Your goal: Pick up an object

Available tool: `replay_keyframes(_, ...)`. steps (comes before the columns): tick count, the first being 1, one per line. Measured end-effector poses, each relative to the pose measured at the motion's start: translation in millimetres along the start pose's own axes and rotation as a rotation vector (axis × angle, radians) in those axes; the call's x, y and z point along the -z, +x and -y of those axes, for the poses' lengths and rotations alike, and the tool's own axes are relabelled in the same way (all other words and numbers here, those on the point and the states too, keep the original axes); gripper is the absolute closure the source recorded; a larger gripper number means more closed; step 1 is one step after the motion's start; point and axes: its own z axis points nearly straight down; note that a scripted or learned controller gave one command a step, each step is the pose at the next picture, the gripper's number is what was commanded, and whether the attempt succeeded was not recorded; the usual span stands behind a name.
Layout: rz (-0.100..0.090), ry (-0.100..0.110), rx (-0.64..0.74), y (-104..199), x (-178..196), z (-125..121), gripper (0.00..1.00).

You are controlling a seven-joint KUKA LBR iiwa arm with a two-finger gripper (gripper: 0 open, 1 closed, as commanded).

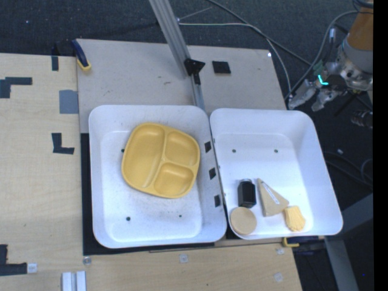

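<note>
Two shallow white bins sit side by side on a pale bench, with dark carpet and loose cables beyond it at the top and right. At the upper right, outside the bench, the gripper (315, 93) hangs above the dark floor, just past the far right corner of the right bin (315, 156). Nothing is seen between its fingers and it touches nothing; whether they are apart or together cannot be told at this size.

The left bin (103, 162) holds a yellow divided plate (161, 160) lying flat near its middle, with bare white floor on all sides of it. In the right bin the far half is bare, and four small things cluster along the near edge: a black block (246, 193), a tan wedge (271, 198), a round tan disc (244, 220) against the near rim, and a small yellow piece (295, 218) near the near right corner. All four lie well apart from the gripper, across the bin from it. A slanted metal bar (173, 32) crosses the bench toward the gap between the bins.
</note>
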Motion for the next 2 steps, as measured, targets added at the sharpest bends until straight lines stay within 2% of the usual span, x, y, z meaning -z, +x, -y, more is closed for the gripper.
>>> replay_keyframes(1, 0.001, -0.005, 0.001, 0.1, 2.2, -0.9, 0.00)
replay_keyframes(2, 0.001, 0.000, 0.001, 3.5, -41.8, 1.8, 0.00)
